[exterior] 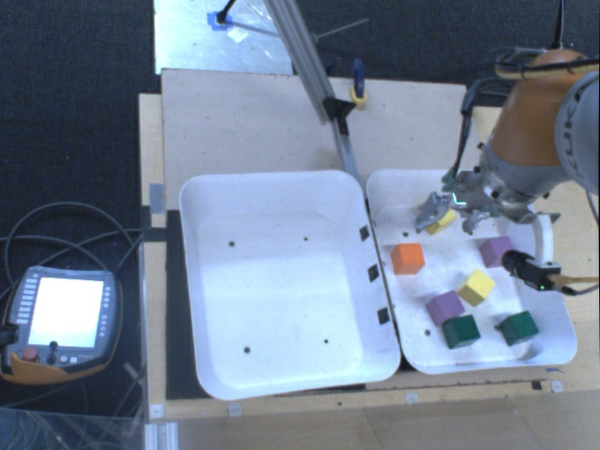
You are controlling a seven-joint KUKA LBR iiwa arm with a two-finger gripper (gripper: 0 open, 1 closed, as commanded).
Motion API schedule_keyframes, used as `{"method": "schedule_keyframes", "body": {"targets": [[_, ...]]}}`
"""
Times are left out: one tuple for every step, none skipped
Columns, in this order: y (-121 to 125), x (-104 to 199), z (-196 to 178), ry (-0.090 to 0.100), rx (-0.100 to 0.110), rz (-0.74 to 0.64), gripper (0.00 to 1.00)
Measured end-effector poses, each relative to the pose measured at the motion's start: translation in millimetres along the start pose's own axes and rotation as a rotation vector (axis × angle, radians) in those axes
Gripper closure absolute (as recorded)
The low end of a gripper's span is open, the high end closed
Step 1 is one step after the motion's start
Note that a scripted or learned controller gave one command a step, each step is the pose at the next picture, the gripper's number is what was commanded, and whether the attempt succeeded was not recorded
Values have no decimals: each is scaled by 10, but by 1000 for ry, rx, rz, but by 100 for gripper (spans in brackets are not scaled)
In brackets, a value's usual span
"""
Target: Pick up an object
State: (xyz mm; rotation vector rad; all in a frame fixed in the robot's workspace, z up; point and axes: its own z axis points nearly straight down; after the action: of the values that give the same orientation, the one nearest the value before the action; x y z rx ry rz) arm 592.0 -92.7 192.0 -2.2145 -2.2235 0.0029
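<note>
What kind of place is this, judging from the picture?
Probably a robotics lab or test bench. A robot arm reaches over two white bins, coloured blocks such as an orange block lie in the right-hand one, and a teach pendant with cables sits beside the bench.

Two bins white, left one dotted with few dark specks. In right bin: orange cube centre-left; yellow block mid; second yellow piece upper left by gripper; two purple cubes; two dark green cubes at lower edge. Arm grey with orange band. Bench pale beige. Floor dark, speckled. Pendant at lower left grey with white screen, orange trim
</note>
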Motion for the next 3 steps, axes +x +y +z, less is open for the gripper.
{"method": "schedule_keyframes", "body": {"targets": [[10, -2, -27, -1, -5, 1, 0], [-63, 50, 437, 0, 0, 1, 0], [-57, 57, 945, 0, -3, 1, 0]]}}
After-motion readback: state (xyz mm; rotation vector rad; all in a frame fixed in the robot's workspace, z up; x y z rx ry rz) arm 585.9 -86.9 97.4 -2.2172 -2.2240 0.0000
